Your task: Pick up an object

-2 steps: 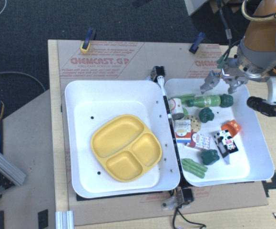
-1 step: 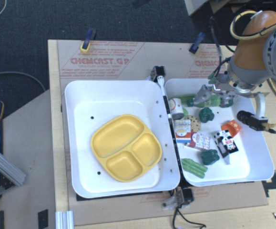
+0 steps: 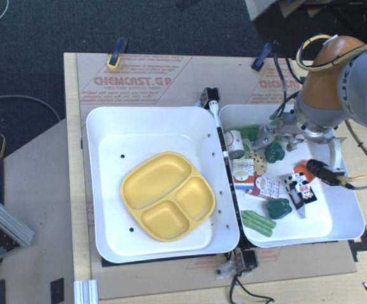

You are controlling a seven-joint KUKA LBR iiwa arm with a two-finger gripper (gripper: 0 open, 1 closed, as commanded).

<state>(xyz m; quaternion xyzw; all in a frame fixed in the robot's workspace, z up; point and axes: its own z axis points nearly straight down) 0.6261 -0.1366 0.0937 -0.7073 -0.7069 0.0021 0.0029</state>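
A grey arm with an orange band reaches into the right bin [image 3: 345,223] from its right side, the gripper [image 3: 270,142] lowered over the bin's far-left part. Whether the gripper is open or closed cannot be told from this angle, and nothing is seen held in it. A dark green knob [image 3: 274,152] lies on the bin floor just beside the gripper, on its near side; contact between them cannot be made out. More clutter fills the bin's left half: a grey can [image 3: 235,143] against the left wall, a green scrap [image 3: 250,133] at the far end, a red-and-white card [image 3: 243,170] near the wall's middle, a small packet [image 3: 269,187] beside it. Toward the bin's near edge rest a second dark green lump [image 3: 278,208] and a ribbed light green pod [image 3: 258,223]. A black-and-white piece [image 3: 299,192] sits mid-bin. Left of the right bin, touching it wall to wall, the left bin [image 3: 97,128] holds a yellow tray [image 3: 164,196]. Both sit on a brown counter [image 3: 82,94].
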